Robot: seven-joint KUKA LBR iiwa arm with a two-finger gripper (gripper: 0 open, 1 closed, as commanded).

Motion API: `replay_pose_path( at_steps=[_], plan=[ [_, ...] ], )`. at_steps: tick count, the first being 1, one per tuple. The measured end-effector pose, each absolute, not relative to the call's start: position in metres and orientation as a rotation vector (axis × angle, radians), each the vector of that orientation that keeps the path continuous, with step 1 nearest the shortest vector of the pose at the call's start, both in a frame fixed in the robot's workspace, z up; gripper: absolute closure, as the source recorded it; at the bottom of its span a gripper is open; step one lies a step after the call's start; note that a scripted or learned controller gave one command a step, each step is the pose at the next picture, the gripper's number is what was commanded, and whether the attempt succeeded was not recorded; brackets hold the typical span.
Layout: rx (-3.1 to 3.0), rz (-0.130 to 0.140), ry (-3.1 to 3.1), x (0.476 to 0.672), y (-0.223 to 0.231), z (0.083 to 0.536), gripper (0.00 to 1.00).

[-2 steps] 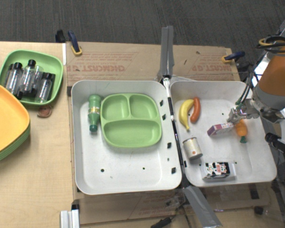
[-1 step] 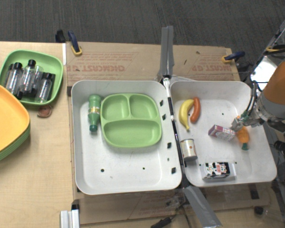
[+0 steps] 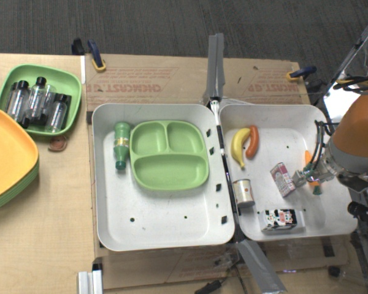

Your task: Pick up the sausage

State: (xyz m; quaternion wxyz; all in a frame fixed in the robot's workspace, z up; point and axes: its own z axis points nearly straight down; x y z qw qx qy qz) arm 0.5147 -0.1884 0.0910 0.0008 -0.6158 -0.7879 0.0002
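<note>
Sausage (image 3: 252,142) lying in the right bin (image 3: 294,118), toward its upper-left part, touching or just beside the banana (image 3: 238,147) on the banana's right side. Reddish-orange, long axis running near-vertical in the camera view with a slight lean, upper end tipped toward the right.

Taking the sausage as landmark: gripper (image 3: 311,177) to its lower right, well apart, low over the bin floor near the right wall. Cannot tell whether open or closed; tip small and cluttered against a small orange piece (image 3: 308,157) and a teal bit (image 3: 317,190) close by. Nothing visibly held.

Between the sausage and the gripper: a small pink-and-white carton (image 3: 282,179), lying tilted, just beside the gripper's left. Below the sausage: a can (image 3: 243,192) against the divider, and further down a black-and-white box (image 3: 279,219) near the bin's bottom edge. Left of the sausage, across the divider: left bin (image 3: 110,225) with a green 3-compartment plate (image 3: 168,154) and a green bottle (image 3: 121,144).

Judging from this layout: approach not yet made. Coming move calls for travel up and to the left across the bin, past the carton. Closing across the sausage's short width means fingers set roughly left and right of it. Main risk: the banana pressed against the left flank, leaving little room for a finger on that side, so likely to catch or nudge both.
</note>
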Motion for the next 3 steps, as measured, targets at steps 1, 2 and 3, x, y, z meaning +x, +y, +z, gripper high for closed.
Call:
replay_pose_path(
  at_steps=[1,2,3],
  plan=[
    [-1.914,0.0,-2.49,0.479,-0.194,0.091,1.0],
    [-1.901,-0.001,-2.502,0.478,-0.222,0.091,1.0],
    [-1.733,0.0,-2.618,0.477,-0.172,0.101,1.0]
  ],
)
